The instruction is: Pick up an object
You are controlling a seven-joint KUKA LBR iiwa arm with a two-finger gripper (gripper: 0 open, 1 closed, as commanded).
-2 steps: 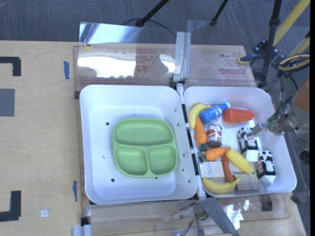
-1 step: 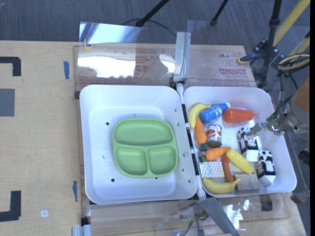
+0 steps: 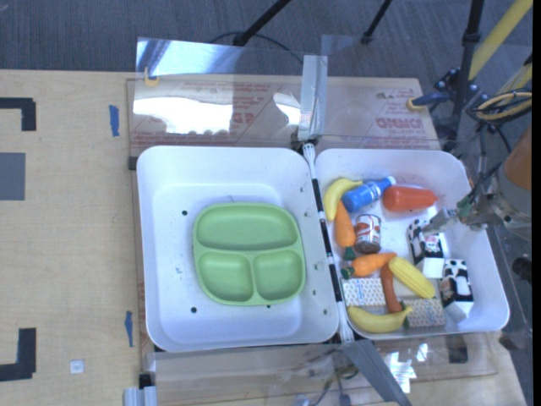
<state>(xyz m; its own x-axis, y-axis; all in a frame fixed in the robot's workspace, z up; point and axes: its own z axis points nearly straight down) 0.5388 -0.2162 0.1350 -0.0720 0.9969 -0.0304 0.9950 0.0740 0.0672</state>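
The task is being judged as barely begun: nothing is being seen lifted, and every candidate object is being shown lying in the right bin (image 3: 497, 309), the one nearer the arm. The gripper (image 3: 463, 211) is being held over that bin's right-hand part, just beside its outer rim and close above a small black-and-white carton (image 3: 433, 245); whether it is open or closed cannot be told, since the tip is being blurred against the bin's white floor, and no object is being shown inside it. The bin is being crowded by a yellow banana (image 3: 336, 194), a blue bottle (image 3: 368, 193), a red-orange vegetable (image 3: 409, 197), a small can (image 3: 367, 231), an orange carrot (image 3: 370, 265), a yellow corn cob (image 3: 412, 277) and a second banana (image 3: 376, 318) along the near wall (several of these are being pressed against one another, so a clean single grasp is being made harder). The left bin (image 3: 161, 227) is being occupied by a green divided plate (image 3: 249, 252), well apart from the gripper. Both bins are being carried side by side on the bench (image 3: 68, 227). What is being left, as far as can be judged, is nearly the whole job: an object is yet to be chosen, closed upon and raised clear of the pile, with the carton under the gripper being taken as the likeliest target.
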